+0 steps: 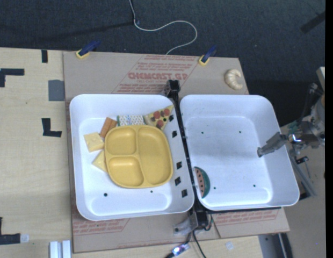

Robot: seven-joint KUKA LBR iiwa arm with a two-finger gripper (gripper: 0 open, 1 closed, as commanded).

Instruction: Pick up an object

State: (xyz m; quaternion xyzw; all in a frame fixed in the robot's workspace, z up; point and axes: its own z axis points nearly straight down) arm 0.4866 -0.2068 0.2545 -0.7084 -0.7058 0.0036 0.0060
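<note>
Watermelon-slice toy (201, 180), a small wedge with a red face and green rind, lies in the right shallow white bin (274, 112), touching that bin's left wall near the front corner. It is the one loose object seen in that bin.

The left shallow white bin (80, 198) holds the other objects. A round yellow plastic plate (138, 156) divided into three compartments lies flat near the bin's middle. Just beside its left rim sits a pale yellow square piece (93, 142), and a second pale yellow wedge (99, 163) pokes out from under the plate's lower left edge. A thin orange-brown piece (108, 126) lies tilted above the square. A small patterned strip (129, 120) and a toy pizza slice (160, 115) lie along the plate's far rim, the slice close to the wall between the bins.

The grey two-finger gripper (261, 151) reaches in over the right bin's right side and hangs above bare white floor, well apart from the watermelon-slice toy. Whether it is open or closed cannot be told at this angle, and nothing can be made out in its grasp.

Both bins rest on a brown cardboard sheet (150, 74) with red print, fixed at its far edge by two blue and yellow clamps (88, 48). A beige lump (234, 78) sits on the cardboard beyond the right bin. A thin white cable (166, 28) loops across the dark floor behind.
</note>
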